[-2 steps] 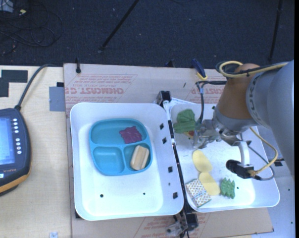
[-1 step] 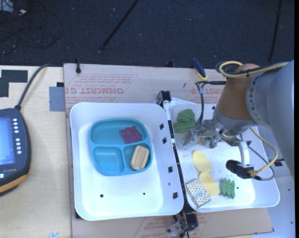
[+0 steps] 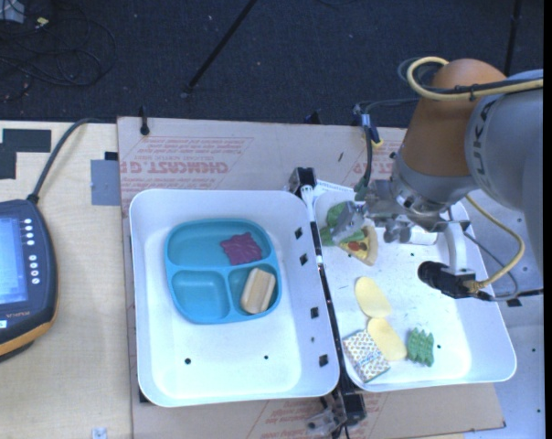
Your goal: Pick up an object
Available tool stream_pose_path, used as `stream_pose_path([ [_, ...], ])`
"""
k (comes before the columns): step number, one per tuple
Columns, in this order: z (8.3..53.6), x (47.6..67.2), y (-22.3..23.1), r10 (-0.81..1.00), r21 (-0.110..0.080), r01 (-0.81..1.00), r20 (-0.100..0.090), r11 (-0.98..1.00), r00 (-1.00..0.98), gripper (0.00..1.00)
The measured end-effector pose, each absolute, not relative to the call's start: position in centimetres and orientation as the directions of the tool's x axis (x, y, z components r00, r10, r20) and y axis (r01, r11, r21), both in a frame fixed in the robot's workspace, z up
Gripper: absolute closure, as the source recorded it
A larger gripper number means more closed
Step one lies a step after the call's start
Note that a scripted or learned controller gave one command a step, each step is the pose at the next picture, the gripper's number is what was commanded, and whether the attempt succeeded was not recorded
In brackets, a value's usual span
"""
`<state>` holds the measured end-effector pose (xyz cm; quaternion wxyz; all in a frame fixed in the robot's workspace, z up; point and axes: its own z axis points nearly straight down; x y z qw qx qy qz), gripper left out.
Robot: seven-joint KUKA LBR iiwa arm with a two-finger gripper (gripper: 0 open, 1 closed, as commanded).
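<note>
Gripper (image 3: 356, 216): low in right bin (image 3: 477, 359), over pizza slice (image 3: 360, 244) (finger state: cannot tell).
Tray (image 3: 198, 286): left bin (image 3: 166, 364).

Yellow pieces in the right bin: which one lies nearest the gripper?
The upper yellow piece, lying alone mid-bin just below the gripper. The other yellow piece lies farther down, beside the checkered block.
</note>
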<state>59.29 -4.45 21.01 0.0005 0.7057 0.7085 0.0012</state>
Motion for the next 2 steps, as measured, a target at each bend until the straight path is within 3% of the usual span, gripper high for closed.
stream_pose_path([
  [1, 18.7, 58.2, -6.4, 1.0, -0.003, 1.0, 0.0, 0.0, 0.0, 0.0],
  [2, 8.8, 57.2, -8.1, 1.0, -0.001, 1.0, 0.001, 0.0, 0.0, 0.0],
])
